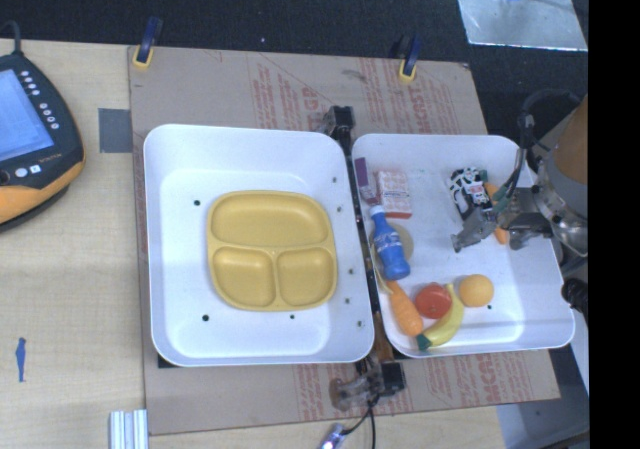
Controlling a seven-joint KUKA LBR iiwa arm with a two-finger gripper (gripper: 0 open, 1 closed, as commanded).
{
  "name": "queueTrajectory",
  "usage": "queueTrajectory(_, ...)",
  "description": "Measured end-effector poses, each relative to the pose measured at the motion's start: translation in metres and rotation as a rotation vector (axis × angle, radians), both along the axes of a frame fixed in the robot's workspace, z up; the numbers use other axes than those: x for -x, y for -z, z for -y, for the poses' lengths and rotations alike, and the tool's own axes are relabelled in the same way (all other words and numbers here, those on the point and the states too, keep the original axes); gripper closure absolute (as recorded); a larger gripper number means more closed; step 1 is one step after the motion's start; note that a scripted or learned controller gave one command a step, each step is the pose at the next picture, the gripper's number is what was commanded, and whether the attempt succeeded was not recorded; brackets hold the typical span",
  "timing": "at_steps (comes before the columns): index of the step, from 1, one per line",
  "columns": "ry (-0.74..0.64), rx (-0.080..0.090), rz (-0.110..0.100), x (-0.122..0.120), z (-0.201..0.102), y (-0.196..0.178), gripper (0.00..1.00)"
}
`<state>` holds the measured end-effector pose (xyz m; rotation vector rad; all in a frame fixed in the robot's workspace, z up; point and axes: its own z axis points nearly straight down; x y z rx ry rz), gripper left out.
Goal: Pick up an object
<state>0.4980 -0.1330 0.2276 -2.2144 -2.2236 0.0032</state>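
A wooden surface (70,337) seen from above carries two shallow white bins side by side. At its left edge sits a control pendant (25,142) with an orange rim. The left bin (175,332) holds one yellow divided plate (272,249), lying flat at the bin's centre.

The right bin (530,332) holds the small items. Along its left wall a blue bottle (388,245) lies on its side, its long axis running from the far edge towards the near edge, white cap towards the far edge. It looks like light, stiff, smooth plastic, likely slippery; a grasp across the middle of its body seems safest. Just beyond it is a small pink and white box (393,191). Near the bin's front edge lie an orange carrot (403,311), a red tomato (433,299), a yellow banana (445,325) and an orange (476,289), clustered close together. A small black and white toy (468,187) rests towards the far right corner.

The gripper (478,229) reaches in over the bin's right side, between the toy and the orange. Whether its fingers are spread or closed cannot be told; nothing is seen held.
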Motion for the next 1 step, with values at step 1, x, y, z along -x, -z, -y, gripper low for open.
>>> queueTrajectory(1, -0.001, 0.002, -0.003, -0.0155, 0.0695, 0.0721, 0.0)
